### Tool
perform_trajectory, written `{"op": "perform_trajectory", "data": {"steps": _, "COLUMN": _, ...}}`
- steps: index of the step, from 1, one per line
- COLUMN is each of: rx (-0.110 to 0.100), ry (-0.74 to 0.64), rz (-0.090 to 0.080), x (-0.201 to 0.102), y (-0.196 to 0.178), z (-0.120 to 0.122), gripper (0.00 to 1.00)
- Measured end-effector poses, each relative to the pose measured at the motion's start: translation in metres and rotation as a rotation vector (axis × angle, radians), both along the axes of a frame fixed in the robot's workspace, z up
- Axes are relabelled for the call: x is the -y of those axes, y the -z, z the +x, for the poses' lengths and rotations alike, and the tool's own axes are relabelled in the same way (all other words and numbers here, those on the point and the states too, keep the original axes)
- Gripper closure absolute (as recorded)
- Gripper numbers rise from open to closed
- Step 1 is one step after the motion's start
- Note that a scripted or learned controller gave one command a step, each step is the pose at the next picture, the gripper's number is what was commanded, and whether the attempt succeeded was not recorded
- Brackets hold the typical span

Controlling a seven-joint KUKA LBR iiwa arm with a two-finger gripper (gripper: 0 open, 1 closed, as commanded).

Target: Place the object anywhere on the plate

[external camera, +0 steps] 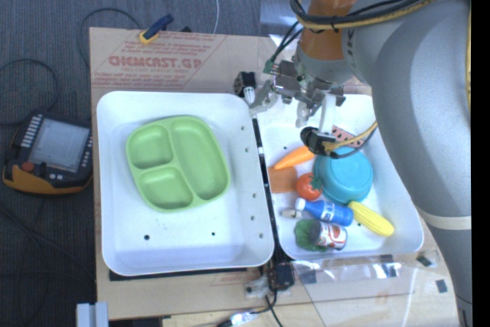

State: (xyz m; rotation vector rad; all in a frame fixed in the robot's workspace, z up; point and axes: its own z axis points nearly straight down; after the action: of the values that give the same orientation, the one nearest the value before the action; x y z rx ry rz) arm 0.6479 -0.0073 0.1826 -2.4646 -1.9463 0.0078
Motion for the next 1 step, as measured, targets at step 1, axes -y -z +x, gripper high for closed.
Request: {"op": "perform_trajectory", "data": {"steps": 1, "rx": 0.0, "ry": 0.0, "rz": 0.0, "x": 0.0, "y": 0.0, "z": 0.0, "gripper": 0.0}}
